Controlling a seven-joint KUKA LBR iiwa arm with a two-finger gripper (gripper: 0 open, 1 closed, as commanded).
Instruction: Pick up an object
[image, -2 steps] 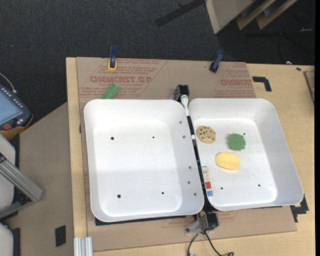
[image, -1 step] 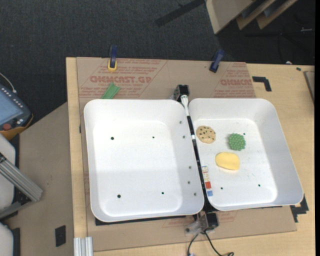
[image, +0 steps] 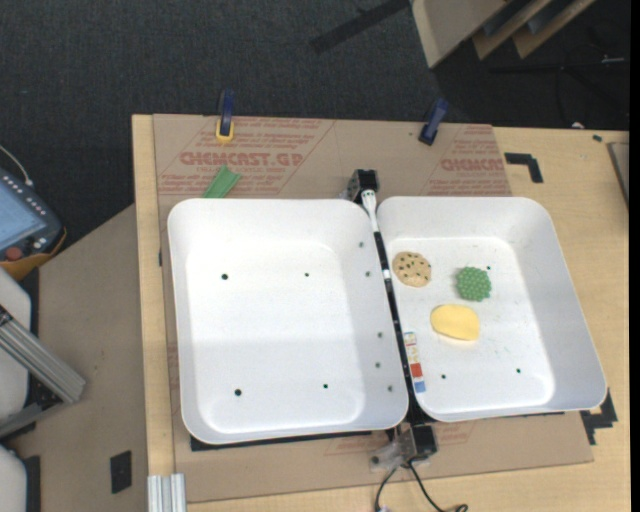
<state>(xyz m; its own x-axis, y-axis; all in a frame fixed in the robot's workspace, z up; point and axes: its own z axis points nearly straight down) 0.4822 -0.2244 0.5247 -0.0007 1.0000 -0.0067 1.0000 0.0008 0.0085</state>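
White plastic makes up both bins, which sit side by side and touch along a dark seam with a strip of small labels at its near end. The left bin (image: 200, 300) has four small dark holes in its floor. The right bin (image: 540, 300) holds three things, all in its left half and well apart from the far and near walls. A round tan cookie (image: 411, 268) with dark specks lies closest to the seam. To its right, near but not touching, sits a bumpy green ball (image: 474, 283). Nearer the camera, between those two and a little below them, lies a smooth yellow lump (image: 455, 322), apart from both. The bins rest on a brown cardboard sheet (image: 300, 150) printed with red lettering, which covers the surface. Two clamps hold its far edge, one yellow-and-blue (image: 225, 118) at left and one blue (image: 433, 122) at right. A green tape scrap (image: 221, 182) lies on the sheet just beyond the left bin's far corner.
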